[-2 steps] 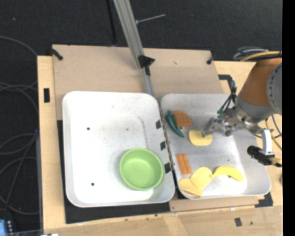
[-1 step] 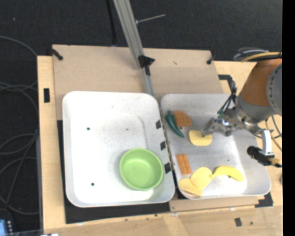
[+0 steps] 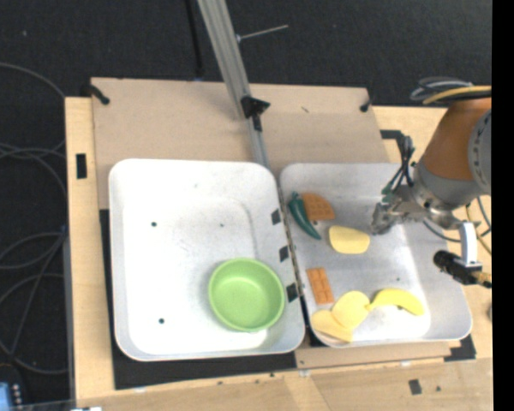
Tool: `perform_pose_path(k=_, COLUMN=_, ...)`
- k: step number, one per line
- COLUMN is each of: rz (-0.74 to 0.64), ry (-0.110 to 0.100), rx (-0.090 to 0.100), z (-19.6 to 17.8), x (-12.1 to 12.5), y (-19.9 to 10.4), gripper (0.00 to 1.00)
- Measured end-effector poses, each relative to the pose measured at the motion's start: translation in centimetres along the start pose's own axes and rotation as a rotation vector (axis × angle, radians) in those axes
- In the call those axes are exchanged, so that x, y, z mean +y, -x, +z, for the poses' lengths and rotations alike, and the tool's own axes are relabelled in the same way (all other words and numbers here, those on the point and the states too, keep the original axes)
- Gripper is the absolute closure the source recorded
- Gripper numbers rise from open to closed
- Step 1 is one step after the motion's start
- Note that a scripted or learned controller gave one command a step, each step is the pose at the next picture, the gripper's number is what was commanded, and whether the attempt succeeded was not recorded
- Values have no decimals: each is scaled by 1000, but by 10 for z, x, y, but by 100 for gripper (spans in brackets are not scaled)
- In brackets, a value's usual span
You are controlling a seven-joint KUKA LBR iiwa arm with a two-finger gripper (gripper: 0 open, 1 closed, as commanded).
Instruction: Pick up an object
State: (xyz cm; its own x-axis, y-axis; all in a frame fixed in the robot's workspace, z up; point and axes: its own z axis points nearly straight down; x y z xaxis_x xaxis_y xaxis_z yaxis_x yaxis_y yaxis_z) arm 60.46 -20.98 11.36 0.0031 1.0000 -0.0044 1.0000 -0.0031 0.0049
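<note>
The gripper (image 3: 385,216) hangs low over the right bin (image 3: 428,315), near that bin's upper right area, with the grey arm (image 3: 441,182) and its orange band (image 3: 458,139) rising behind it toward the right edge of the view. From this angle the tip is small and dark, and whether it is wide, narrow or closed on anything cannot be told; nothing is visibly lodged in it. Just to the gripper's left and a little below lies a pale yellow rounded piece (image 3: 349,241), the nearest object, close beside the tip but not clearly touching it. Farther left of the gripper, by the wall shared with the other bin, sit an orange waffle-like block (image 3: 319,207) and a dark green curved item (image 3: 305,216), the two touching or overlapping. Below the gripper, toward the near side of the bin, a second orange block (image 3: 319,285) lies next to the dividing wall, and a cluster of yellow pieces (image 3: 347,313) rests at the bottom rim, with a yellow banana-shaped piece (image 3: 399,301) just to their right. Well to the gripper's left, the left bin (image 3: 154,195) holds a green bowl (image 3: 246,294), upright in its lower right corner.
</note>
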Motion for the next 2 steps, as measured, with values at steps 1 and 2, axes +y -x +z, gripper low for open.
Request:
perform_pose_path(k=1, rz=2, ry=3, rx=2, z=-63, x=2, y=7, gripper=100)
perform_pose_path(k=2, rz=-5, ry=2, rx=3, z=-113, x=-4, y=4, gripper=100)
